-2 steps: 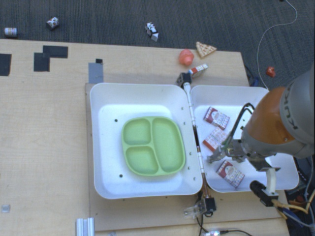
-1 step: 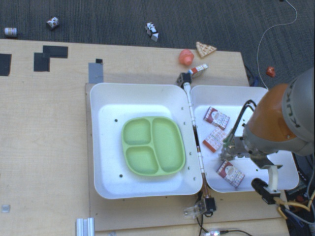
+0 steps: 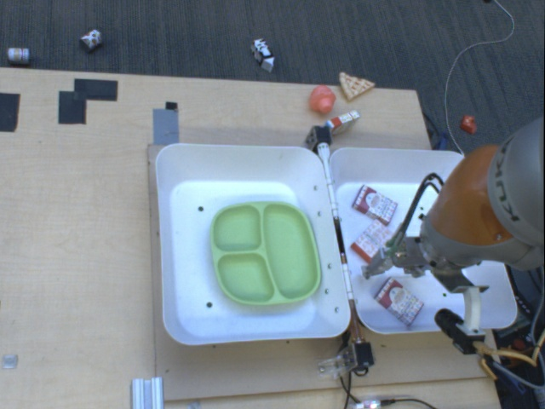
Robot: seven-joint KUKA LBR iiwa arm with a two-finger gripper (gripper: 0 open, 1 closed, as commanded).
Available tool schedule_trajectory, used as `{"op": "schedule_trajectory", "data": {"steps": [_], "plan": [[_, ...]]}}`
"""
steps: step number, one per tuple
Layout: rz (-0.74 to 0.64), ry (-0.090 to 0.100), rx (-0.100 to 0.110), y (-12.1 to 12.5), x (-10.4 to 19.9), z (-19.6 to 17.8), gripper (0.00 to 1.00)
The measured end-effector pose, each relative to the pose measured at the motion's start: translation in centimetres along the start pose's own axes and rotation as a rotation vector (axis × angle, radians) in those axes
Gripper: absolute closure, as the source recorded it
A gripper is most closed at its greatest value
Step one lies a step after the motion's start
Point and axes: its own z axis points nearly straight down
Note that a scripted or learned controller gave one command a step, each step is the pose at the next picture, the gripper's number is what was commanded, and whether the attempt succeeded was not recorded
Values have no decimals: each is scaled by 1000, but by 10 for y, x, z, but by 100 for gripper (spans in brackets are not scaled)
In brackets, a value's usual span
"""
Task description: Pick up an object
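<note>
Three small red-and-white boxes lie in the right bin (image 3: 502, 313): one at the back (image 3: 375, 203), one in the middle (image 3: 368, 240) and one at the front (image 3: 398, 301). My gripper (image 3: 385, 261) hangs low over that bin, between the middle and front boxes and just right of the bins' shared wall. It is very close to the middle box, and I cannot see whether it touches any box. The orange-banded wrist (image 3: 464, 207) covers the right part of the bin.
The left bin (image 3: 170, 228) holds a green divided plate (image 3: 264, 252). Behind the bins on the bench lie a red ball (image 3: 322, 99), a toy pizza slice (image 3: 356, 84) and a small red-tipped tube (image 3: 345, 120). Cables and a clamp (image 3: 353, 358) sit at the bins' front edge.
</note>
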Motion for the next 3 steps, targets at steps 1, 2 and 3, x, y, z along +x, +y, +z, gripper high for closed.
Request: {"op": "schedule_trajectory", "data": {"steps": [1, 2, 3], "plan": [[4, -1, 6, -3, 1, 11, 0], [0, -1, 0, 0, 2, 0, 100], [0, -1, 0, 0, 2, 0, 0]]}}
